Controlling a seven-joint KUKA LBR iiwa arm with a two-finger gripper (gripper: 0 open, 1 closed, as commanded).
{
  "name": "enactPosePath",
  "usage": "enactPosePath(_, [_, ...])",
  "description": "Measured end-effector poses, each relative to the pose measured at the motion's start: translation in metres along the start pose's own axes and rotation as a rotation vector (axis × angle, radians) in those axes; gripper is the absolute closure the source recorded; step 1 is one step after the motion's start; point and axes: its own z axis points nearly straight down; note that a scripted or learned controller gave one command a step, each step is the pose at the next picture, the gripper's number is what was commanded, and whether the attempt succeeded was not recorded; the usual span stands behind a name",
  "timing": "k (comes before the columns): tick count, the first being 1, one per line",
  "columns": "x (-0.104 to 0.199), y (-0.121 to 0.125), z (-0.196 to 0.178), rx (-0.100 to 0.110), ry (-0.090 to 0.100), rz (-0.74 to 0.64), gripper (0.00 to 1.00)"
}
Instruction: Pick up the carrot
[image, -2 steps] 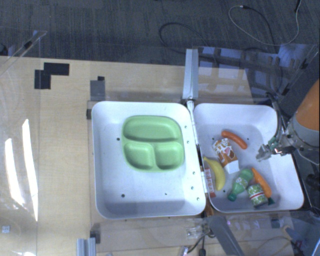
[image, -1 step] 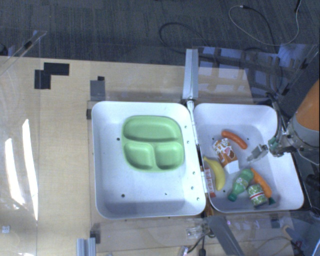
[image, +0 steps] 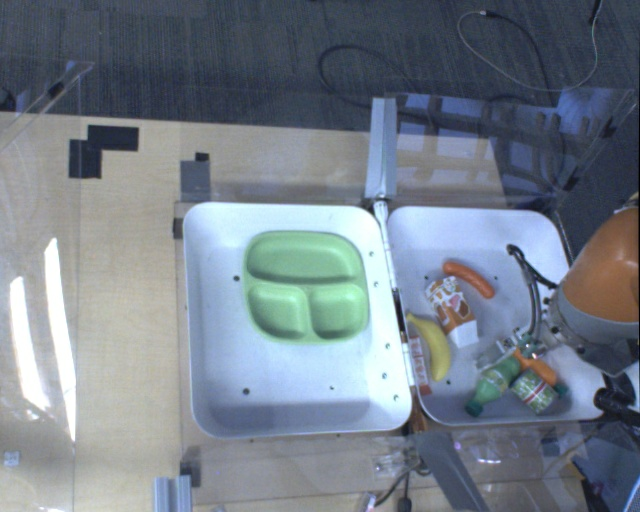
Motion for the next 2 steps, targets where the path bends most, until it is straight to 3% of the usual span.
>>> enactPosePath(1, [0.000,0.004,-0.013,-0.008,-0.004,-0.003,1.00])
enactPosePath(2, [0.037,0.025,-0.101,0.003,0.002,-0.027,1.00])
